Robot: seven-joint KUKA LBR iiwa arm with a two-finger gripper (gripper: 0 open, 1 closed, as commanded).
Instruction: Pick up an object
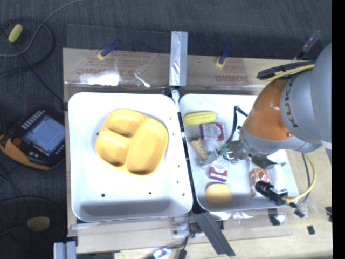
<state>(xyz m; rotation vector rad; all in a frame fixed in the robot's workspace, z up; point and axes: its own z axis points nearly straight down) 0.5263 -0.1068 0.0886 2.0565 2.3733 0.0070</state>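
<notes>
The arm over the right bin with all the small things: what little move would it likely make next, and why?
Probably a short descent. The gripper hangs low in the right bin, beside the small red-and-white packet and a crumpled wrapper. I can't see anything between its fingers, so going down onto the packet seems the sensible next step.

2 white bins (pixel 81 144), left and right: smooth, glossy plastic. Yellow bread-shaped lump (pixel 131 140), left bin: soft-looking, matt, foam-like. Corn cob (pixel 199 117), far end of right bin: bumpy, slightly shiny plastic. Red-and-white packets (pixel 212 131): crinkled, glossy wrapper. Arm (pixel 291 112), right: smooth grey casing, glossy orange band. Bench (pixel 124 63): pale wood under clear, shiny sheeting. Floor (pixel 32 69): dark, rough carpet.
</notes>
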